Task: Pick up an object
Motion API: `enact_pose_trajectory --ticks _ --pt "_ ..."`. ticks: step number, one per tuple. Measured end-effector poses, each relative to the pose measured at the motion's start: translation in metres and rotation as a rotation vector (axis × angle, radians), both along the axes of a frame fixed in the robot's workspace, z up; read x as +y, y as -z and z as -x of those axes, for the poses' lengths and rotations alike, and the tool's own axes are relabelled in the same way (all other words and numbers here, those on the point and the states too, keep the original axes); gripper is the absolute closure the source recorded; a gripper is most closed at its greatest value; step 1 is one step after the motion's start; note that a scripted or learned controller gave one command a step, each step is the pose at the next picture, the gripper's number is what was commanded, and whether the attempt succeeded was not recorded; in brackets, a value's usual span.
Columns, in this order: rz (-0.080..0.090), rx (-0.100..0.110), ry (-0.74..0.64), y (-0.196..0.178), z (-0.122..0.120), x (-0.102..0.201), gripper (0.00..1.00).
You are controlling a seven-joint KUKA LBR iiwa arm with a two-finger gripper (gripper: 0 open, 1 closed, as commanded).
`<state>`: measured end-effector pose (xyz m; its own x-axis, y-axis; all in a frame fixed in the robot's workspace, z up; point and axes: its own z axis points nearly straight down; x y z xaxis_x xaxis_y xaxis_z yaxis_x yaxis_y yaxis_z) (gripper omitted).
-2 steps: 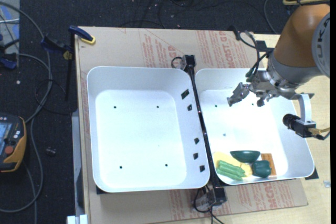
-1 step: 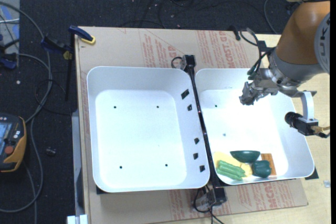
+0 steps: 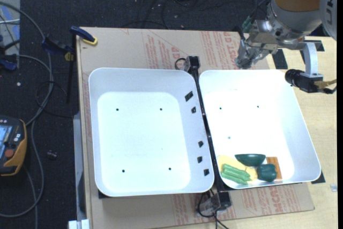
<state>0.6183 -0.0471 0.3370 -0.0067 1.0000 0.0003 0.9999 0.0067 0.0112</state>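
Observation:
Several small objects lie at the near edge of the right bin (image 3: pixel 300 115): a dark green bowl-like piece (image 3: pixel 250 159), a light green ridged piece (image 3: pixel 236 174), a teal green lump (image 3: pixel 267 172), a pale yellow flat piece (image 3: pixel 229 162) and an orange-brown block (image 3: pixel 274 162). My gripper (image 3: pixel 245 59) hangs above the far edge of the right bin, well away from these objects, with nothing seen between its fingers.
The left bin (image 3: pixel 144 131) sits beside the right one, joined by a black divider with clips (image 3: pixel 199 115). The bench is brown cardboard (image 3: pixel 139 45). A blue and yellow clamp (image 3: pixel 83 36) sits at its far left corner. Cables lie on the dark floor beyond.

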Motion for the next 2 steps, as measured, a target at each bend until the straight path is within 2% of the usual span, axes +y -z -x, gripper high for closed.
enact_pose_trajectory --ticks 1,2 --pt "-0.001 0.0 0.005 -0.106 0.052 0.018 1.0" --pt "-0.002 0.001 0.002 -0.206 0.092 0.069 1.0"
